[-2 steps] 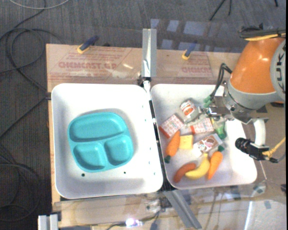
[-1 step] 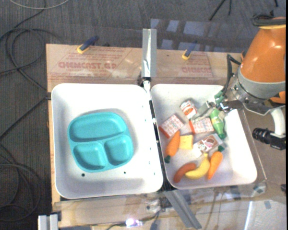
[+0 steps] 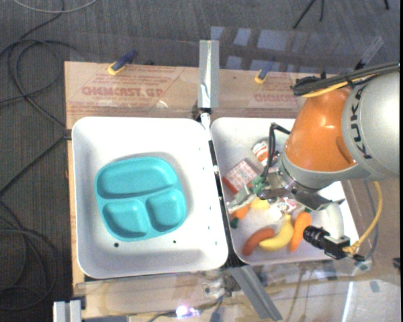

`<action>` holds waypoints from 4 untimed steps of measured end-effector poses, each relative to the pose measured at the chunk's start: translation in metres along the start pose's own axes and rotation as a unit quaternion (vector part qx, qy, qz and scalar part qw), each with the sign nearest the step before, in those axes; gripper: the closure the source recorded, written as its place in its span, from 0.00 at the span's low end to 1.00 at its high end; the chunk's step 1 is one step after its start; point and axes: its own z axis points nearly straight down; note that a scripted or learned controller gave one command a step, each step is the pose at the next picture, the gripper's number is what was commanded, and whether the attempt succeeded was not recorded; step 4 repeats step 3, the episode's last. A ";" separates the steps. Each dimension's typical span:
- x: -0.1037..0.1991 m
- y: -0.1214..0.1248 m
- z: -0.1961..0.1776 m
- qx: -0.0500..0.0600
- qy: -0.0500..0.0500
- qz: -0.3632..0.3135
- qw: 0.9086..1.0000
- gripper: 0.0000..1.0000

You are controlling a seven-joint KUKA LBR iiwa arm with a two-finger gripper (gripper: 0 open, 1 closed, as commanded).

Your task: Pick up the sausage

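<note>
Where the right bin (image 3: 218, 154) nears its front wall lies the red-orange sausage (image 3: 257, 239), touching a yellow banana (image 3: 280, 237) on its right, an orange carrot (image 3: 299, 229) just beyond. Above them hangs the hand (image 3: 269, 192), its grip impossible to tell. A teal divided tray (image 3: 142, 197) sits in the left bin (image 3: 84, 154).

Colours on the bench: white, teal, orange, yellow

Two white bins, the left bin (image 3: 87, 247) holding a teal divided plate (image 3: 142, 196); in the right bin (image 3: 232, 136) lie a red-orange sausage (image 3: 256, 239), a yellow banana (image 3: 280, 238), an orange carrot (image 3: 298, 230) and a red-and-white packet (image 3: 240, 175). The arm (image 3: 342, 133) is grey with a glossy orange band, over tan cardboard (image 3: 121, 89) with faded red print.
</note>
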 end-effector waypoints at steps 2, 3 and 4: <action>-0.065 -0.016 0.092 -0.005 0.002 -0.021 1.000 0.00; -0.037 0.013 -0.001 -0.001 -0.001 0.009 1.000 0.00; -0.037 0.013 -0.001 -0.001 -0.001 0.009 1.000 0.00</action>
